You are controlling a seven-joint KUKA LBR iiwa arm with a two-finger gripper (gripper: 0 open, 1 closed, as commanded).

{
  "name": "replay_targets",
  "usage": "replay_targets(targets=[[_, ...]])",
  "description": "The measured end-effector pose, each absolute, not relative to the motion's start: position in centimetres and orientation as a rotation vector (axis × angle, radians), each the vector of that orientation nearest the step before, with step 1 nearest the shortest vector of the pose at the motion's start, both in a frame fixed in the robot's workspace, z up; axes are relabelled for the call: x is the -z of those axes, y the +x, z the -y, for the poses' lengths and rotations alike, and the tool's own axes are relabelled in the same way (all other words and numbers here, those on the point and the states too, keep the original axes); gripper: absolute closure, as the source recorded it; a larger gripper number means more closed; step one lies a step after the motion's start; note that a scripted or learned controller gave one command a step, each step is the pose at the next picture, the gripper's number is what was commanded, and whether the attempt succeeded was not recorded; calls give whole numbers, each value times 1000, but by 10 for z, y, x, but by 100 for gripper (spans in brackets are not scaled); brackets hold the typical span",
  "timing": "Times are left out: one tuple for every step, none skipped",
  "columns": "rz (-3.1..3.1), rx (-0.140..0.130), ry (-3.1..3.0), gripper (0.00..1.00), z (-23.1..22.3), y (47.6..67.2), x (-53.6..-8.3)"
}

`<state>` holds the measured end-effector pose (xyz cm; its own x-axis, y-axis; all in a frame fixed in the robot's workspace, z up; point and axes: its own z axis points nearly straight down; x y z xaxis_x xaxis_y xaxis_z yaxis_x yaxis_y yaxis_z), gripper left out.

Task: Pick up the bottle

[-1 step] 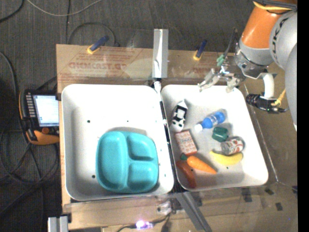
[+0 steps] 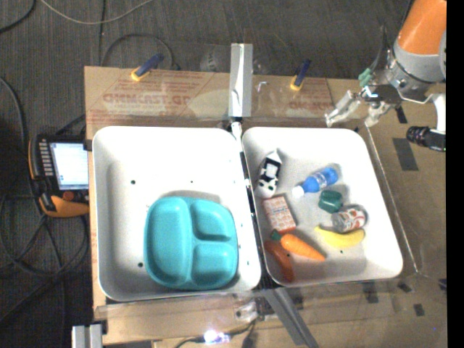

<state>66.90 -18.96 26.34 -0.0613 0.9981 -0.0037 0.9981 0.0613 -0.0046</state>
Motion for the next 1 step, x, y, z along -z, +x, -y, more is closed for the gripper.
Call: replay_targets(targets=[[2190, -11, -2248, 0, 202, 646, -135]])
